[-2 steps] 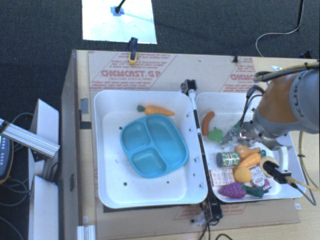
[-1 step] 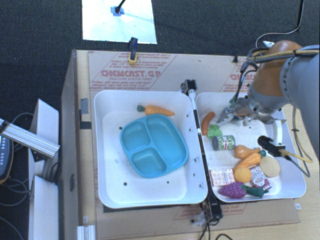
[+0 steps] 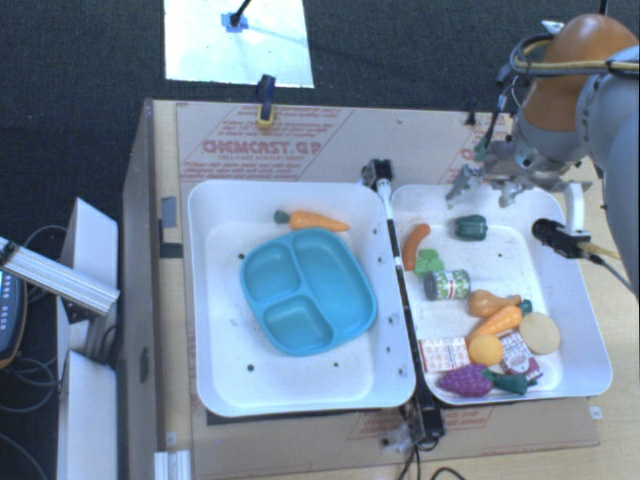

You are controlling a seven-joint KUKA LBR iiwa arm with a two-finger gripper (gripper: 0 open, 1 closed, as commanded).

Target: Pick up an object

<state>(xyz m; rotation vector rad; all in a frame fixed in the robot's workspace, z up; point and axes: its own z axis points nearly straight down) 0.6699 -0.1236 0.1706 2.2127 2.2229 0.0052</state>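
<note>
Green pepper (image 3: 471,228) — just below the spread gripper (image 3: 483,190), untouched.

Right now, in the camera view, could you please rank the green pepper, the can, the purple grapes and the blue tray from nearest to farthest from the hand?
From the hand:
1. Green pepper, just below it, right bin.
2. Can, mid right bin.
3. Blue tray, left bin.
4. Purple grapes, right bin's near edge.

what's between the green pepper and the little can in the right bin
Bare white bin floor separates the green pepper from the can, seen in the camera view.
</note>
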